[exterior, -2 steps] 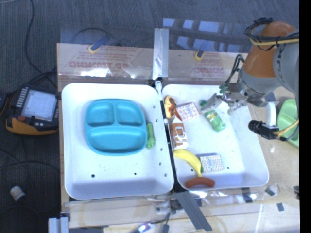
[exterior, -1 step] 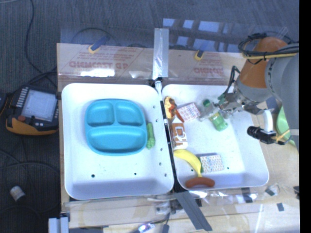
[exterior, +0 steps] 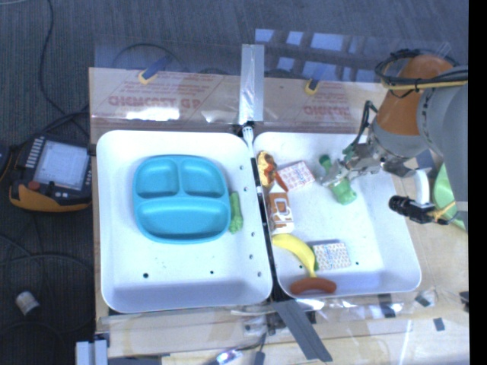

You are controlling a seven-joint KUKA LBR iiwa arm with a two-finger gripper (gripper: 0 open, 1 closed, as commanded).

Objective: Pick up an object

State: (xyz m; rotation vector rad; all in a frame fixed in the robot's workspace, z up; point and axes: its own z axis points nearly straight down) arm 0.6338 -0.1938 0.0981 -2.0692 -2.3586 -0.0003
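Observation:
My gripper (exterior: 340, 175) hangs over the upper middle of the right bin (exterior: 396, 272), reaching in from the right below the orange band. A green object (exterior: 345, 194) lies right under its tip, and a smaller green piece (exterior: 326, 160) sits just to its left. Nothing shows held between the fingers. Further left in the same bin lie a pink-white packet (exterior: 297, 176), an orange-brown box (exterior: 279, 211), a banana (exterior: 297, 250), a patterned packet (exterior: 332, 255) and a red sausage (exterior: 313, 286).
The left bin (exterior: 152, 280) holds a blue divided plate (exterior: 181, 197) with a green pod (exterior: 236, 212) at its right side. A small toy figure (exterior: 264, 166) leans on the divider between the bins. A handheld device (exterior: 49, 173) lies on the floor to the left.

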